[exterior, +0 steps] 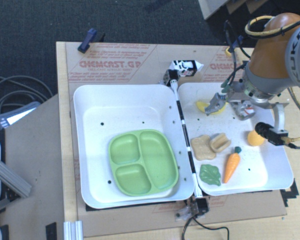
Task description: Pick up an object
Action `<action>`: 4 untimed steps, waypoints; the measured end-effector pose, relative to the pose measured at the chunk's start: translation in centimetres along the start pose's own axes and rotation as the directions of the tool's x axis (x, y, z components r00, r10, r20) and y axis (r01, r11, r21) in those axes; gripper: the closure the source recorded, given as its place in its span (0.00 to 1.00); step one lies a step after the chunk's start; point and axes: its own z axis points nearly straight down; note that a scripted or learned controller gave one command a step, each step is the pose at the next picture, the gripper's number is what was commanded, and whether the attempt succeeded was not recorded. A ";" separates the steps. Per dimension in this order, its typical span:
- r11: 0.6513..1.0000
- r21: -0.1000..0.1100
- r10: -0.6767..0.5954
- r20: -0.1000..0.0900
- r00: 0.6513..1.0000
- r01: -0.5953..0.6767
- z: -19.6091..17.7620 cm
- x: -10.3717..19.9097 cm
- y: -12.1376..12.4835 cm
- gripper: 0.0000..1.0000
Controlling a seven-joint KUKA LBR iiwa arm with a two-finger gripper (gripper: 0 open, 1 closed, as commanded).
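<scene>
Green divided plate [142, 162] in left bin [90, 109]

The only clear lettering stands on the brown board [140, 64] that covers the bench, printed in red along its far strip, at about twelve o'clock from the left bin [90, 104]. The large line reads roughly "CHEMCAST G.P"; the last letters are hard to make out. Smaller red lines run above and below it, too fine to read. More red print of the same kind lies on the board at twelve o'clock from the right bin [275, 179], partly hidden and not legible. On the arm [290, 49], at the frame's three o'clock edge, dark letters show, seemingly "KU", cut off.
</scene>
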 end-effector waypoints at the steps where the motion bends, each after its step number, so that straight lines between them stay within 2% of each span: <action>1: 1.000 -0.001 0.001 0.001 1.000 -0.001 9.7 -3.5 -4.2 0.00; 2: 1.000 -0.005 0.001 0.001 1.000 -0.001 9.8 0.2 -7.5 0.00; 3: 1.000 -0.003 0.002 0.001 1.000 -0.002 9.8 -2.7 -11.3 0.00; 4: 1.000 -0.007 0.001 0.002 1.000 -0.001 9.8 0.0 -7.4 0.00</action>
